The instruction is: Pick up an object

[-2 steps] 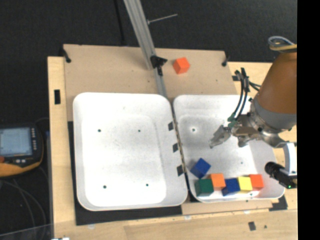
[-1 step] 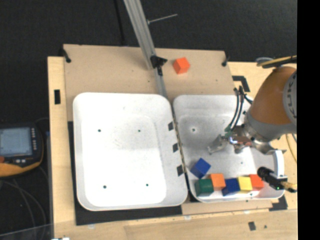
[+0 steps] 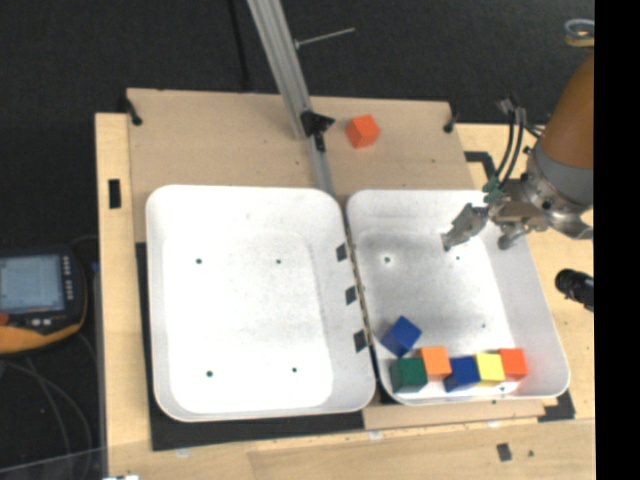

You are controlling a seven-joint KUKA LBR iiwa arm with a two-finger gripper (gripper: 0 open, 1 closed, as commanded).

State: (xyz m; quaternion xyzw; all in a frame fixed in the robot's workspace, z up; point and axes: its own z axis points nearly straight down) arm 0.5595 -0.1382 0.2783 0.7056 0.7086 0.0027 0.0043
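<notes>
Two white bins (image 3: 250, 203), seven blocks (image 3: 402, 334): two blue, three orange, one green, one yellow.

Two bins sit side by side; a row of blocks (image 3: 460, 368) lies along the right bin's (image 3: 520, 278) near wall. My gripper (image 3: 480, 223) hangs over that bin's far part. One block (image 3: 362, 131) rests on the bench behind the bins.

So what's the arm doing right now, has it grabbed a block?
Gripper above right bin, nothing visibly held. Blocks along near wall, blue block closest. Path clear.
</notes>
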